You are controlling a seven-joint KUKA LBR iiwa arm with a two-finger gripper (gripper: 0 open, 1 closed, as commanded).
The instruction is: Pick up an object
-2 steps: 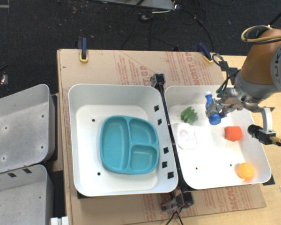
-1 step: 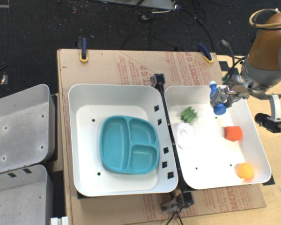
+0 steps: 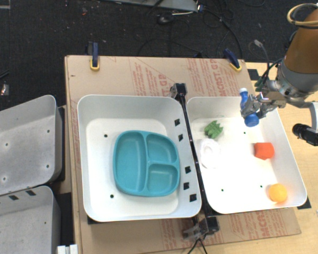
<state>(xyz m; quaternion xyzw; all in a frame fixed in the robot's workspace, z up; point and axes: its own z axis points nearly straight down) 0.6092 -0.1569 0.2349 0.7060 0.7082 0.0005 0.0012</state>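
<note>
An orange ball (image 3: 277, 193) lies at the near right corner of the right bin (image 3: 302, 196). At that bin's far side the gripper (image 3: 254, 109) has its fingers closed narrowly on a blue object (image 3: 250, 118), whose long axis hangs roughly upright between them. The coming move is probably a straight lift. A red block (image 3: 264, 151) lies nearer and a green toy (image 3: 214, 129) to the left.

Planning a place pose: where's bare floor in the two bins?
Right bin: bare middle, bordered by white object, orange block and yellow ball. Crowded along the far side: green toy, gripper with a blue object. Left bin: teal tray fills the centre, leaving bare margins.
</note>
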